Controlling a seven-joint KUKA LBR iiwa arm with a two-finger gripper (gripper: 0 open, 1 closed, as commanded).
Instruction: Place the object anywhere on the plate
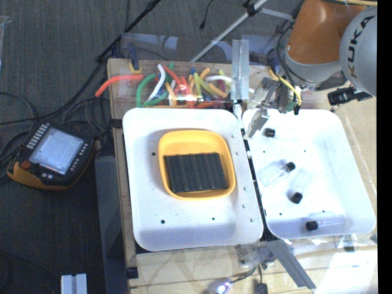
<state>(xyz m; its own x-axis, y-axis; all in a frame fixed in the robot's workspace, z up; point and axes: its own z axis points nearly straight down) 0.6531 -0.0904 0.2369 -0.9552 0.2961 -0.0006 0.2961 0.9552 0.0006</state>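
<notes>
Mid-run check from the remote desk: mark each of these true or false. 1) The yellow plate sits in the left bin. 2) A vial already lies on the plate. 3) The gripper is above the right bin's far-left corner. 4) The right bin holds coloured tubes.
1) True: the yellow plate sits in the left bin.
2) False: the vials lie in the right bin.
3) True: the gripper is there.
4) False: the coloured tubes lie behind the bins.

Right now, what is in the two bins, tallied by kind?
Yellow plate with a dark ridged centre, left bin: 1
Clear vials with black caps, right bin: 3
Total: 4
</notes>
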